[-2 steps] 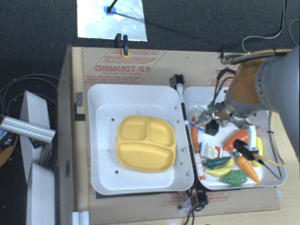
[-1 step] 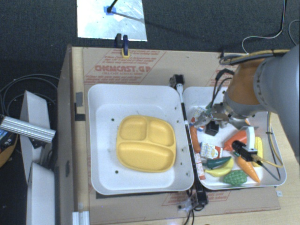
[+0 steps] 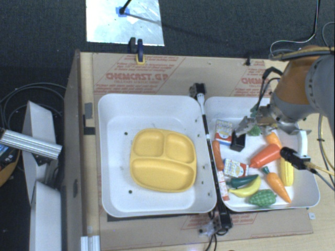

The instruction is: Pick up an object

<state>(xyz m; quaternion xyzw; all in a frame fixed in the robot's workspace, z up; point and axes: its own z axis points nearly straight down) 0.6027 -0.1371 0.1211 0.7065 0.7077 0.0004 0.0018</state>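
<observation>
Toys crowded the right bin (image 3: 314, 192) — carrots, a corn cob (image 3: 286, 171), a banana (image 3: 244, 190), a green pepper (image 3: 261, 197) and small cartons among them. The gripper (image 3: 239, 139) hung low over that bin's upper left part, just beside a carton (image 3: 224, 131), nothing visibly held; whether it was open or closed could not be told. The left bin (image 3: 112, 119) held a yellow divided plate (image 3: 162, 159).
</observation>
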